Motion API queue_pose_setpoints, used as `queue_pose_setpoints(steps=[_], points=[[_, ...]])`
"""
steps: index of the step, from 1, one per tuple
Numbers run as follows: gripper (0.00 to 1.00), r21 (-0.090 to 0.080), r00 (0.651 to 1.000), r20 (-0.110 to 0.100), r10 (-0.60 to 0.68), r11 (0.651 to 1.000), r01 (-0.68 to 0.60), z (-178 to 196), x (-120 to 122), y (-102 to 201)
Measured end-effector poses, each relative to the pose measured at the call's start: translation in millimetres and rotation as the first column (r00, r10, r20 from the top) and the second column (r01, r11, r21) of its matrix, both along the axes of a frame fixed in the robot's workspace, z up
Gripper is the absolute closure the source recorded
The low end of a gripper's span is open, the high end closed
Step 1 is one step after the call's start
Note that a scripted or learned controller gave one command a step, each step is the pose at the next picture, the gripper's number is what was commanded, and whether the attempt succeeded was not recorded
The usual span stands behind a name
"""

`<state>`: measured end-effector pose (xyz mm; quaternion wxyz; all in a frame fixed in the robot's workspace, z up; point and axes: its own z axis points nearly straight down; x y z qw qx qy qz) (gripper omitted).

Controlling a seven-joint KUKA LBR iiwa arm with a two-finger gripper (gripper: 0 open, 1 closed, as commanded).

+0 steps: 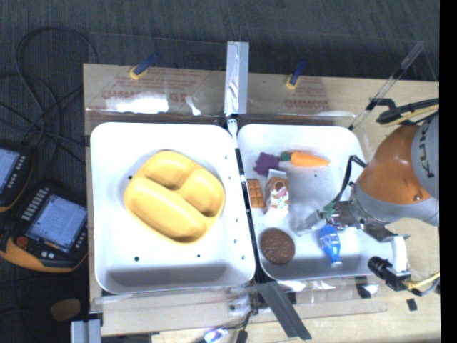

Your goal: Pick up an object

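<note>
- Yellow is what grabs you first: a big bunch of plastic bananas [174, 195] taking up most of the left bin [107, 263], lying roughly in its middle.
- The right bin [343, 136] has all the small stuff. An orange carrot [308, 159] with a green top lies near the far wall, and a purple piece [268, 163] sits just beside it on the left.
- Below those, against the wall shared with the left bin, there's a thin brown bar [254, 193], and touching it on the right a small white-and-red packet [278, 194].
- A round brown disc [277, 246], cookie-looking, lies near the front of the right bin.
- A blue bottle-ish object [330, 244] lies in the right bin's front right part, right of the disc and apart from it.
- The arm [400, 181], grey with its orange band, comes in from the right over the right bin's edge. The pincer [330, 219] is down low right over the blue object's upper end, maybe touching it. Honestly can't tell whether it's spread or closed, or whether it has hold of anything.
- Both bins sit side by side on the wooden counter [400, 91].
</note>
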<state>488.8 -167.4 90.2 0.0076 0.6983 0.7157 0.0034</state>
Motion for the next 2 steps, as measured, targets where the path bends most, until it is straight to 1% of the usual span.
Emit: queue_pose_setpoints(steps=[1,2], points=[[1.00,0.002,1.000,0.000,0.000,1.000,0.000,9.4,0.7,0.3],[1.00,0.003,0.992,-0.018,-0.127,0.992,0.127,140.9,30.3,69.8]])
